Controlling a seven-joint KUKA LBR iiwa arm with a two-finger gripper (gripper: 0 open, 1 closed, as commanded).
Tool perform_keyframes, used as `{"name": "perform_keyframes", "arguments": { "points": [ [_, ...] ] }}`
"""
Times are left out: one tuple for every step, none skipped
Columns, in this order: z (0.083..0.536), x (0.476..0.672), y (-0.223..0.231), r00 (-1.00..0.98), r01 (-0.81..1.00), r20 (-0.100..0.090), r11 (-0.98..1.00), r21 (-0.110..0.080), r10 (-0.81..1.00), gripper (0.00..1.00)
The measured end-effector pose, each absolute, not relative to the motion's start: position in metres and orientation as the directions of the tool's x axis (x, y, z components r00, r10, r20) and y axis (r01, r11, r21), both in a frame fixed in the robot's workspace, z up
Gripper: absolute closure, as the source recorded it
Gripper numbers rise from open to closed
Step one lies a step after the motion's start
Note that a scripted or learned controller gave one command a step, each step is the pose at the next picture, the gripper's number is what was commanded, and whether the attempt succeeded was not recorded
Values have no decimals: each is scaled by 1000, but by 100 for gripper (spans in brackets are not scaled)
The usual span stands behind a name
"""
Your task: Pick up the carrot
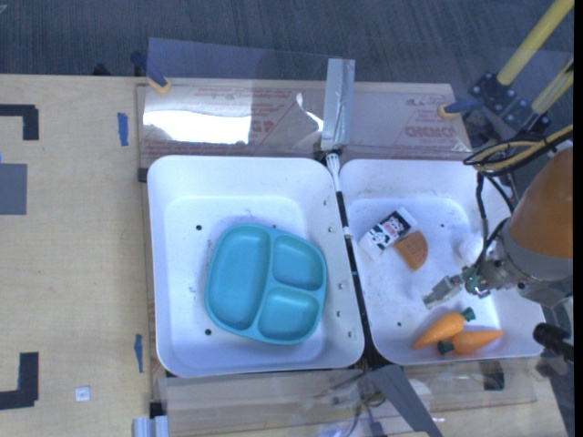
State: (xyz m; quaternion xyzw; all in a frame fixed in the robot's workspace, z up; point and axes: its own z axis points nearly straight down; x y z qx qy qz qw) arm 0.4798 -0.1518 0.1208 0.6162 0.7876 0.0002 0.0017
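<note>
Two white bins are set side by side on the bench. A blue plate (266,283) with three parts is laid in the left bin (173,244). Right of the plate, past the divider (344,244), a small black and white card (387,231) and a brown cookie (413,250) are seen in the right bin (383,321). Farther right of the plate, two carrots are laid touching near the front wall: one carrot (439,329) and a second carrot (474,340). The gripper (448,289) is held just above them, and nothing is seen between its fingers, which look a little apart. A wrong grab could be made, since both carrots are so close that one may be pushed or both pinched. The wall beside them could be bumped too. A pale wooden bench (64,244) and a dark floor (273,7) are seen around the bins.
</note>
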Motion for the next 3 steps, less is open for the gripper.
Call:
{"name": "perform_keyframes", "arguments": {
  "points": [
    [87, 481, -151, -219, 976, 0, 219, 2, 976, 0],
    [110, 480, -140, -390, 921, -2, 390, 2, 921, 0],
    [87, 481, -150, -586, 810, 0, 586, 2, 810, 0]
  ]
}}
